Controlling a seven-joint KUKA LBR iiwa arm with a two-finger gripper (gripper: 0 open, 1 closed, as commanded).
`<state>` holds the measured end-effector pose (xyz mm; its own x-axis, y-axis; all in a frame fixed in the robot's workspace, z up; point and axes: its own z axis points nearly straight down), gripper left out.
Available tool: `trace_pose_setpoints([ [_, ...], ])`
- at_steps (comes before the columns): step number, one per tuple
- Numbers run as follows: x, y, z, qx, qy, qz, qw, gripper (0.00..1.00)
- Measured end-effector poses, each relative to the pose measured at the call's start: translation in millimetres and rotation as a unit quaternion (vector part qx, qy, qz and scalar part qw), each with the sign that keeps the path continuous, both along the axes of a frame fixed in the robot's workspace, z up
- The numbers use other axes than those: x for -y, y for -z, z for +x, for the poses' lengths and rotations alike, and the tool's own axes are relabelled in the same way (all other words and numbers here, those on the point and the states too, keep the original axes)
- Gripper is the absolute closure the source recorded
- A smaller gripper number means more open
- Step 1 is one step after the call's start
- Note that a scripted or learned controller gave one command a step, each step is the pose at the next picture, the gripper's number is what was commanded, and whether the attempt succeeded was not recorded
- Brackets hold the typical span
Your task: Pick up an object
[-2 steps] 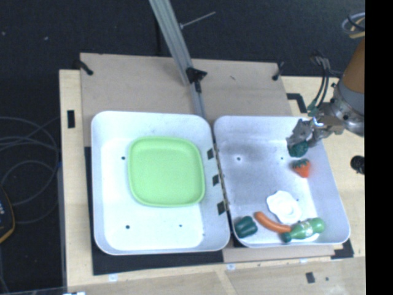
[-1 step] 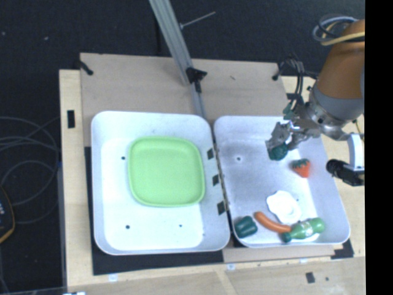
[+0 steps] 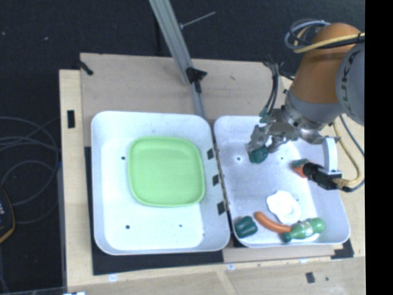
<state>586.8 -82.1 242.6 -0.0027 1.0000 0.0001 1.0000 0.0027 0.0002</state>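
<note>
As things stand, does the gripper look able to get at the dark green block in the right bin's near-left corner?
Probably yes: the dark green block lies uncovered, apart from the orange carrot-shaped piece, though close to the white bin's wall. The gripper hangs above that bin.

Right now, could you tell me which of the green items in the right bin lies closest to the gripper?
The small dark green piece right at the gripper; the dark green block and the green bottle lie along the bin's near edge.

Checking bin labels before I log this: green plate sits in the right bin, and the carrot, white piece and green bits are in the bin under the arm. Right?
Not quite. The camera view shows the green plate in the left bin, not the right. The rest holds: the carrot, white piece and green bits lie in the right bin, under the arm.
</note>
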Motion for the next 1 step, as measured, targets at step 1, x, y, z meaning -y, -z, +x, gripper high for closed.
trace_pose_setpoints([
  [1, -49.2, -9.6, -0.1, 0.001, -0.001, 0.0005, 1.0000, 1.00],
])
